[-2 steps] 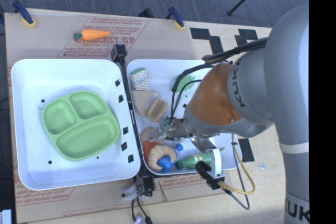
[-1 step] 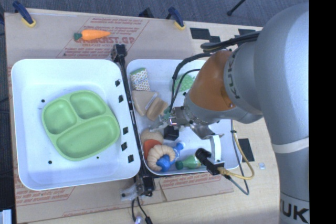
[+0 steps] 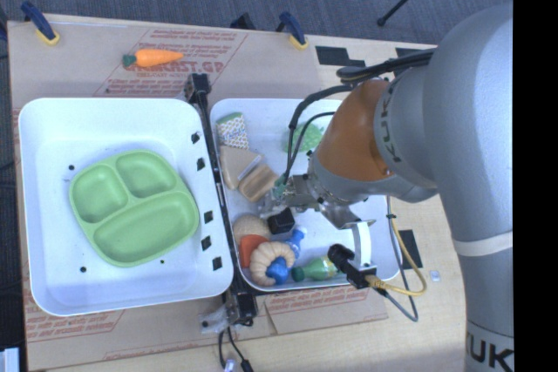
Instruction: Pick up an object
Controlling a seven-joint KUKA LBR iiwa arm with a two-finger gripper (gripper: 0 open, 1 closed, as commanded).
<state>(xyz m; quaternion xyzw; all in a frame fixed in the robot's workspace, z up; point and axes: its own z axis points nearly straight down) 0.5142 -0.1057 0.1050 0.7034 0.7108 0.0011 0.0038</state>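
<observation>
The right bin point(image 3: 261, 107) holds a jumble of toy items. A green-and-white patterned block point(image 3: 232, 130) lies at its far left, with two tan bread-like pieces point(image 3: 246, 171) below it. A croissant point(image 3: 272, 254), an orange-red piece point(image 3: 250, 250), a blue item point(image 3: 290, 247) and a green bottle-like item point(image 3: 317, 271) crowd the near edge. A green item point(image 3: 309, 137) peeks out beside the wrist. My gripper point(image 3: 281, 217) hangs low in the middle of this bin, just above the blue item and right of the bread pieces. The arm's orange band point(image 3: 353, 139) hides the bin's right part.
The left bin point(image 3: 35, 187) carries a light green divided plate point(image 3: 132, 206). A toy carrot point(image 3: 153, 58) lies on the cardboard behind the bins. Clamps point(image 3: 42, 23) sit at the bench's far edge. A yellow cable point(image 3: 403, 274) loops at the right bin's near corner.
</observation>
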